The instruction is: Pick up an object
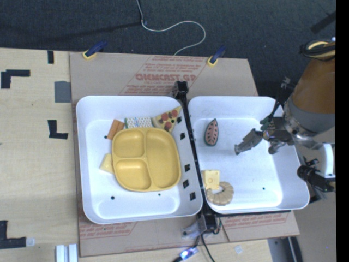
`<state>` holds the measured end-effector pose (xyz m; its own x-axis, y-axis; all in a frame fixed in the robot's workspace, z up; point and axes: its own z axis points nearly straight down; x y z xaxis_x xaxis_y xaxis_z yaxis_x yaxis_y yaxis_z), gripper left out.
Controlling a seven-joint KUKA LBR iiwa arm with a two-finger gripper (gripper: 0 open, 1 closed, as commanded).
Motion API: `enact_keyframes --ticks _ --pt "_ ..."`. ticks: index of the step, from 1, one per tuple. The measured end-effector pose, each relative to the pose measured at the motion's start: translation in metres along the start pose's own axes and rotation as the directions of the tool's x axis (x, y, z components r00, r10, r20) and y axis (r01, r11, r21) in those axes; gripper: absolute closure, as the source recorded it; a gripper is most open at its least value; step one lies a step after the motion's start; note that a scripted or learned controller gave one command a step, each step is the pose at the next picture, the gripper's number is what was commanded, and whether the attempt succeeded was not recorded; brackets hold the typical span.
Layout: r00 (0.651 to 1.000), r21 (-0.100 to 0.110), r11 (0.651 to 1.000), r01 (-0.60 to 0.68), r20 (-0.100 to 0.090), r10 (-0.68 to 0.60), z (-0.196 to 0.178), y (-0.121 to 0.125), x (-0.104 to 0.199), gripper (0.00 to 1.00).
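Gripper (260, 143): I am hovering it over the right bin (272, 105), toward that bin's right side. My two fingers are spreading wide, one reaching left, one pointing down toward the near wall. Nothing is sitting between them.

Candidate 1: a dark oval piece with a reddish face (211, 132) is lying in the right bin near the divider, apart from the walls. I judge this the easiest pick, since open white floor is surrounding it.

Candidate 2: a yellow cheese-like block (211, 178) is touching a pale ring-shaped piece (221, 194) at the near left corner. The wall there is leaving my fingers little room.

Left bin (87, 146): a yellow divided plate (146, 159) is taking up the middle, with small food pieces (147, 121) wedging between it and the far wall, partly covered.

Open room: the right bin's floor between my gripper and the oval piece is offering a free path leftward.

Edges: the divider between the bins is standing just beside the oval piece, so I am judging an approach from the right as safest.
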<state>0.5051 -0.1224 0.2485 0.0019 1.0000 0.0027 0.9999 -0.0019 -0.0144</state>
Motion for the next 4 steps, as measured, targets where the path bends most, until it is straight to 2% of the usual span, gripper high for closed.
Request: enact_keyframes --ticks 1,2,3,4 --pt "1.000 -0.013 1.000 0.004 0.002 -0.004 -0.006 0.002 0.000 0.00" --pt "1.000 -0.007 1.000 0.002 0.002 -0.002 0.058 0.000 0.002 0.00" --pt "1.000 -0.007 1.000 0.003 0.002 -0.003 0.103 0.001 -0.002 0.00" --pt "1.000 -0.010 1.000 0.003 -0.001 -0.003 0.163 0.002 0.001 0.00"
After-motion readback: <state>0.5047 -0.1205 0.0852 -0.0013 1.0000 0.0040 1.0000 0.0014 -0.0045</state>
